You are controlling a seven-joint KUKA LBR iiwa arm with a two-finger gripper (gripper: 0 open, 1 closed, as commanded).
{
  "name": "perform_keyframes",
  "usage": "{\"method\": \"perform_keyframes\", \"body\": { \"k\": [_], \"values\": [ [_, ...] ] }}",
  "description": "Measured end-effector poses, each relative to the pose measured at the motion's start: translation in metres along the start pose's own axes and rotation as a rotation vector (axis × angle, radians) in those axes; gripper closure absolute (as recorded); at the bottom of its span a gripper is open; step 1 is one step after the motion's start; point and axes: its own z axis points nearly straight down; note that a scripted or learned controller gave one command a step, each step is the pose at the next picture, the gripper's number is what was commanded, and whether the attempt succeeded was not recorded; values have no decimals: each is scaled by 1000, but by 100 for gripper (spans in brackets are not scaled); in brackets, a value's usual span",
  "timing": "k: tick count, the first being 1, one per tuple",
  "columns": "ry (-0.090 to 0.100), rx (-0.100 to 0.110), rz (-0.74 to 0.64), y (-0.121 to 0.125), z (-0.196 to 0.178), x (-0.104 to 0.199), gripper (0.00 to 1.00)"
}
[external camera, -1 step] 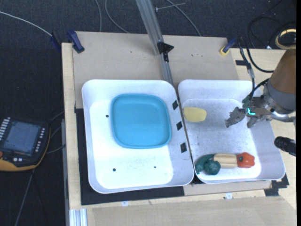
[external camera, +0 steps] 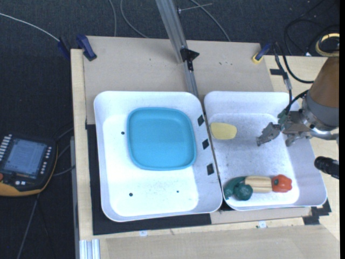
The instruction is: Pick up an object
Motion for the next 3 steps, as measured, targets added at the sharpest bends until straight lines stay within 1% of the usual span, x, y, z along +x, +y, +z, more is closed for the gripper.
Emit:
{"method": "perform_keyframes", "body": {
  "k": [1, 2, 3],
  "values": [
    [1, 5, 0, -3, 60, 7, 0],
    [1, 4, 0, -5, 107, 7, 0],
    [0, -1, 0, -3, 94, 7, 100]
  ]
}}
